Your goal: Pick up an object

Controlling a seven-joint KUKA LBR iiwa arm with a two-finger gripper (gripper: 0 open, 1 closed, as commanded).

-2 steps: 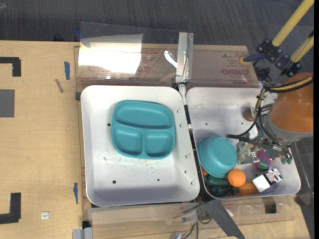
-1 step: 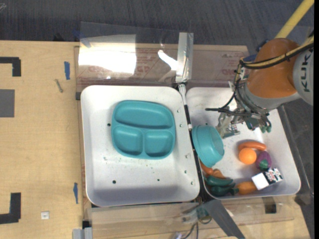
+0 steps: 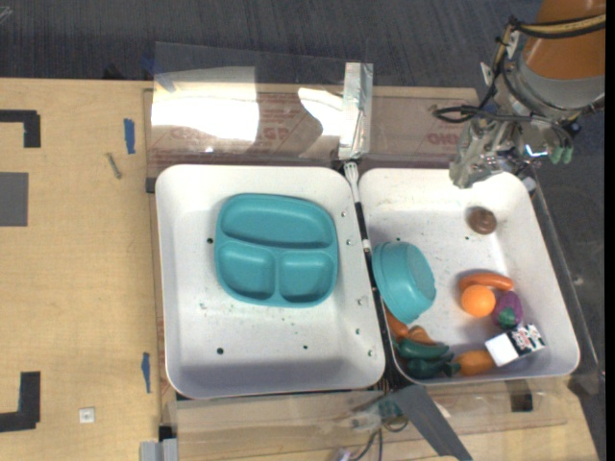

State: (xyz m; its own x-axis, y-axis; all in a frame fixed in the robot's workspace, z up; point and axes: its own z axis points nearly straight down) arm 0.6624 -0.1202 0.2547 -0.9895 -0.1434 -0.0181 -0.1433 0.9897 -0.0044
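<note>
My gripper (image 3: 476,169) hangs over the far rim of the right bin (image 3: 548,257), below the arm's orange band. Nothing shows in it. A small brown round piece (image 3: 482,220) lies just in front of it on the bin floor. Further forward are an orange ball (image 3: 478,301), an orange-red sausage shape (image 3: 486,280), a purple piece (image 3: 508,307) and a white box with a dark print (image 3: 514,345). A teal bowl (image 3: 404,279) leans on its side against the bin's left wall. A dark green piece (image 3: 423,351) and orange pieces (image 3: 473,361) lie along the front edge.
The left bin (image 3: 183,344) holds a teal divided plate (image 3: 276,249). A clear plastic sheet and a taped strip (image 3: 356,104) stand behind the bins. Cables (image 3: 461,113) trail beside the wrist. The wooden bench (image 3: 67,286) spreads to the left.
</note>
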